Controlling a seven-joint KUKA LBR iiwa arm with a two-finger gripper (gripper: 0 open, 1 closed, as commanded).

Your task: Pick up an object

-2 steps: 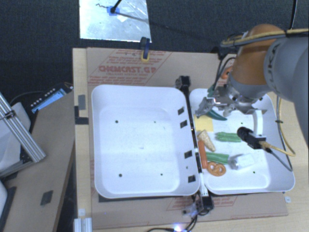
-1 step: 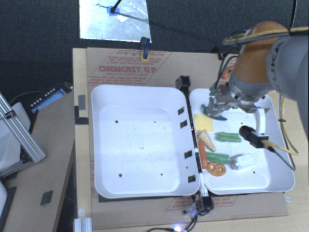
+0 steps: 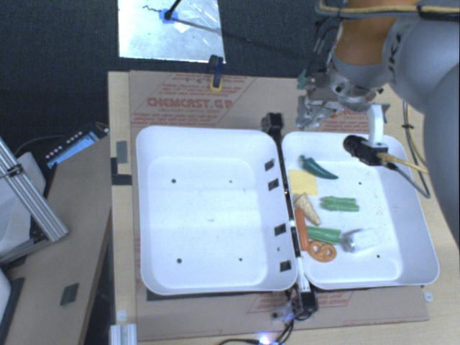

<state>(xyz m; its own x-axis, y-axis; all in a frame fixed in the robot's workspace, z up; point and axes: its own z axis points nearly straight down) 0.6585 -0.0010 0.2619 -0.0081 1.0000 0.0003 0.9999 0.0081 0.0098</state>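
Camera view: we count two shallow white bins. The left bin is bare; the right bin holds three green pieces, one yellow square, one pretzel. The tool hangs above the right bin's far-left corner; we cannot tell its state.

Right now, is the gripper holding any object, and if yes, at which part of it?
Nothing is held. The gripper hangs above the far edge of the right bin, with no item between its fingers. The green pepper lies in the bin, apart from it.
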